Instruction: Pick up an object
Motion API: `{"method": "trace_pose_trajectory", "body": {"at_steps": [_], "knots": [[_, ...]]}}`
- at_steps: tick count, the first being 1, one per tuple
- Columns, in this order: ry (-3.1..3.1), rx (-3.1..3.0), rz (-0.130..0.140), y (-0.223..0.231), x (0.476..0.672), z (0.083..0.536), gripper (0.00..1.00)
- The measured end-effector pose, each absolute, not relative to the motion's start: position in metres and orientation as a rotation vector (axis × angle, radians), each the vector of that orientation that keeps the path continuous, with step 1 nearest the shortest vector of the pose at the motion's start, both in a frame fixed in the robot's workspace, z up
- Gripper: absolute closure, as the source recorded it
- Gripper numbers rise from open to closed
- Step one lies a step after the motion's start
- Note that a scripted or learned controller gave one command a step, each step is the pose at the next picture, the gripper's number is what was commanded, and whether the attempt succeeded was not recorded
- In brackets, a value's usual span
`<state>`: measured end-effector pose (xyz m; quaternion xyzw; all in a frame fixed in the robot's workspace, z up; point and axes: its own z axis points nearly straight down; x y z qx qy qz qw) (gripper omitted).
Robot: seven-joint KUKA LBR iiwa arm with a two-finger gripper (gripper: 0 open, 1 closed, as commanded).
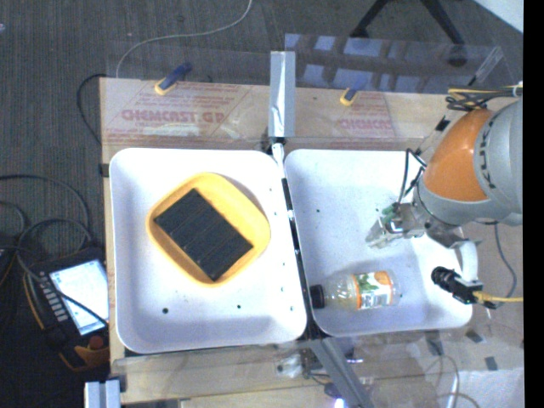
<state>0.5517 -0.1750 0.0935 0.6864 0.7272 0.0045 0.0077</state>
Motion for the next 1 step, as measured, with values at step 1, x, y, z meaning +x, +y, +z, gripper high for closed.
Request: {"method": "trace_pose_trajectory", "body": {"at_steps": [1], "knots": [[2.273,2.146,0.011,-0.1754,0.5511,0.092,0.0]]}}
